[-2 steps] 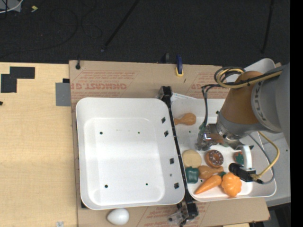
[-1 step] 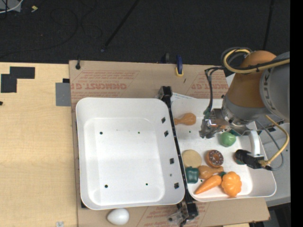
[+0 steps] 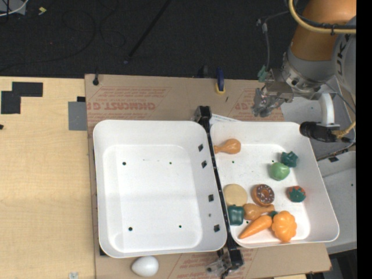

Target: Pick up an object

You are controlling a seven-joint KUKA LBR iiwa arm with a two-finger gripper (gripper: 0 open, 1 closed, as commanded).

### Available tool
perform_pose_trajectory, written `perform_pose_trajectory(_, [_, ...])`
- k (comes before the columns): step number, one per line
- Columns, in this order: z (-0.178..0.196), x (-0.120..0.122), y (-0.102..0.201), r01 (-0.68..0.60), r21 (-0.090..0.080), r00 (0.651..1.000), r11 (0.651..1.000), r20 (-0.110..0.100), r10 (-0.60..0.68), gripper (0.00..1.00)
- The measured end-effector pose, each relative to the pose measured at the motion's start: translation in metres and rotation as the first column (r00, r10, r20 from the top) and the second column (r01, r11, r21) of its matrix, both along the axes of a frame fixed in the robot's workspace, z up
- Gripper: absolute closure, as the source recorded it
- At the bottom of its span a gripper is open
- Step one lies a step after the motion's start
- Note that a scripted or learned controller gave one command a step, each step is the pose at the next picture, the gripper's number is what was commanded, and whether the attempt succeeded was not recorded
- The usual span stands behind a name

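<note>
two bins (image 3: pixel 104 156) sit side by side, and the toys are all in the right one: drumstick (image 3: pixel 228 147) at 10 o'clock, apple (image 3: pixel 279 171) at 2 with a small piece (image 3: pixel 289 158) just beyond it. toward 6 the potato (image 3: pixel 235 193), donut (image 3: pixel 264 195), carrot (image 3: pixel 256 226) and pepper (image 3: pixel 284 225) crowd together, a tomato (image 3: pixel 296 194) at 4. an egg (image 3: pixel 145 265) lies outside, at the left bin's 6 o'clock, and the gripper (image 3: pixel 264 106) hangs past the right bin's 12.

Claw (image 3: pixel 264 104) above right bin (image 3: pixel 325 214) far rim; carrot (image 3: pixel 254 226), green apple (image 3: pixel 279 171) inside.
</note>
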State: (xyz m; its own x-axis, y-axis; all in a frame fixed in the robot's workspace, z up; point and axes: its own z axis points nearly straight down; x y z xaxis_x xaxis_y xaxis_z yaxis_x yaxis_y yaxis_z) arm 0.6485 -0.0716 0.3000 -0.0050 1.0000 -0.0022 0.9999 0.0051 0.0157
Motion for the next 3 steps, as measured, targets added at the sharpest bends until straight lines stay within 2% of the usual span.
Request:
perform_pose_trajectory(1, [0.114,-0.003,0.035,0.000,0.002,1.000,1.000,-0.003,0.000,1.00])
perform_pose_trajectory(2, [0.215,-0.005,0.037,0.003,0.001,1.000,1.000,-0.006,-0.003,1.00])
perform_pose_trajectory(3, [0.207,-0.005,0.038,0.002,0.002,1.000,1.000,-0.019,-0.002,0.00])
